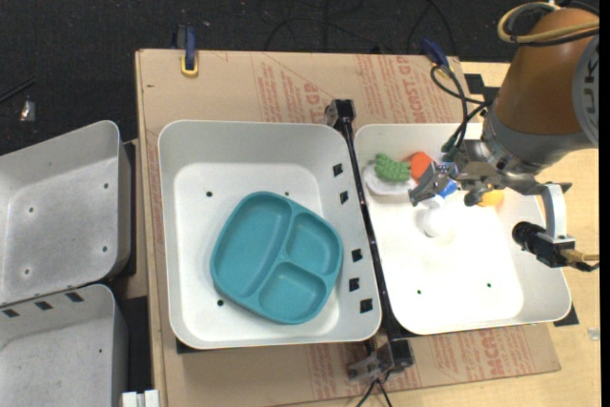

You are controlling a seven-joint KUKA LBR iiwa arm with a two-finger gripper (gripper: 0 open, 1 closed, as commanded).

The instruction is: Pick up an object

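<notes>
We hang the claw [440,183] over the right bin [477,300] | beside green toy [389,169], reaching for pickup | grip: cannot tell

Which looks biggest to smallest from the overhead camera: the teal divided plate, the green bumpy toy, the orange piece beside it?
1. Teal divided plate, by far the largest.
2. Green bumpy toy.
3. Orange piece, though the arm hides part of it, so it may be close to the green toy's size.

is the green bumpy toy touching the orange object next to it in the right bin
Cannot tell. In the camera view the green bumpy toy and the orange object sit side by side, with no plain gap or contact visible between them.
</notes>
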